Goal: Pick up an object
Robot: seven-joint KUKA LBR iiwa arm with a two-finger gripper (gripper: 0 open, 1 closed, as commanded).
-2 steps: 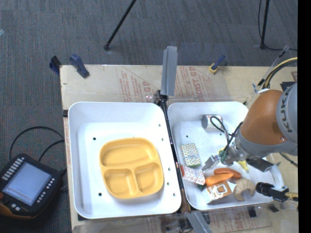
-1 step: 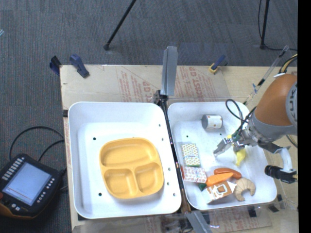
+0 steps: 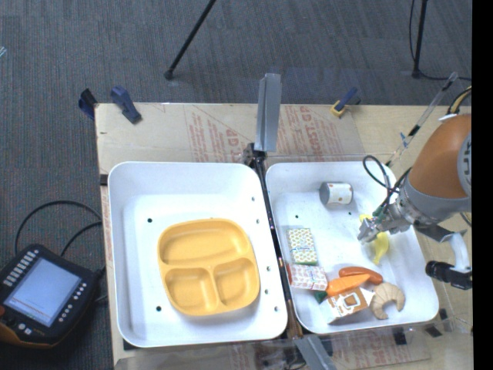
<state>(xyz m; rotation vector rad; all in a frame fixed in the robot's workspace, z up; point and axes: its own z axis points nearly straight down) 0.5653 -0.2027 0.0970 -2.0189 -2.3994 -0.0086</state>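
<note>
The croissant is lying nearest. The banana, at five o'clock just under the end effector, is being approached; whether anything is being gripped cannot be told.

Even, diffuse light falls from overhead, moderately bright. The two white bins come out clean and near-white without burning out; the left bin shows only faint grey shading along its inner walls. The yellow divided tray inside it casts a thin, soft shadow on its lower edge, and its compartments carry gentle highlights but no hard glare. Above the left bin, the cardboard-coloured bench top is evenly lit, and the dark carpet beyond looks dim and slightly grainy. To the left of that bin, the pendant screen reflects pale bluish light. Overall sharpness is modest: small items in the right bin look soft and blocky.
</note>
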